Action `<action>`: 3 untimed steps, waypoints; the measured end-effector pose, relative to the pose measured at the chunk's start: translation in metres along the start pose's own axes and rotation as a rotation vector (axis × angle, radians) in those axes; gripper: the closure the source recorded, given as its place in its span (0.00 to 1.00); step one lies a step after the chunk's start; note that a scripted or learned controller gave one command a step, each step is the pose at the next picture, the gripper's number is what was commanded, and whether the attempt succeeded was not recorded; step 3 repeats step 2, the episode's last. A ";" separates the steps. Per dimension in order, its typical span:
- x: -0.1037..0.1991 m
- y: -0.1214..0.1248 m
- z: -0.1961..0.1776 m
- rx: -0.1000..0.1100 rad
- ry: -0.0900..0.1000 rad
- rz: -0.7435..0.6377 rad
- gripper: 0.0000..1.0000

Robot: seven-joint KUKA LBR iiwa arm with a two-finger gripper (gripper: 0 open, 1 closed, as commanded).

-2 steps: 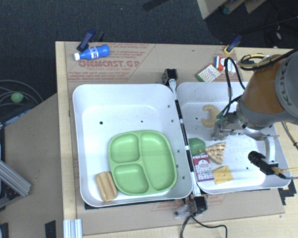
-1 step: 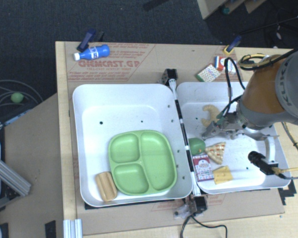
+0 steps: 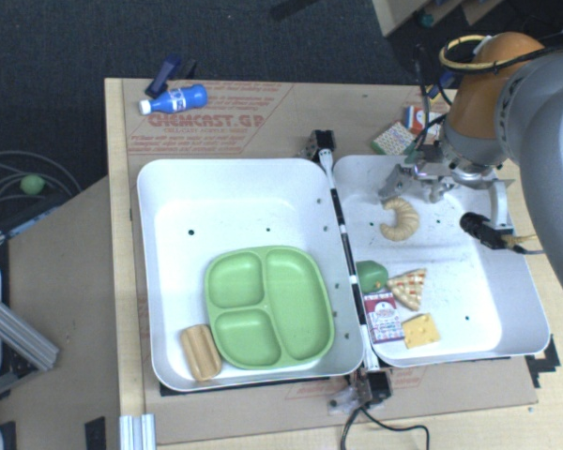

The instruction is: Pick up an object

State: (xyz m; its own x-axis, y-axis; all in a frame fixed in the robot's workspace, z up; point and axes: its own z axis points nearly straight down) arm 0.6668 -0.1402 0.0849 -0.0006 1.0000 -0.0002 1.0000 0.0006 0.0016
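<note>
You have open floor along the right bin's (image 3: 507, 340) right half; its left edge is crowded by croissant (image 3: 400, 219), pizza slice (image 3: 406, 288) and cheese (image 3: 419, 330).

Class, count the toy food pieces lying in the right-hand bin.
5: a croissant at the far end below the tool, a green piece by the left wall, a pizza slice beside it, a red packet and a cheese wedge nearest. None look hidden.

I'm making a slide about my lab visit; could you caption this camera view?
Grey robot arm's gripper hovering over a tan croissant-shaped toy in the right white bin, beside a green divided plate.
</note>
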 end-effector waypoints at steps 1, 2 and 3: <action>0.000 0.001 -0.011 -0.003 -0.002 -0.001 1.00; 0.000 0.001 -0.011 -0.002 -0.002 -0.001 0.00; 0.000 0.001 -0.011 -0.002 -0.002 -0.001 0.00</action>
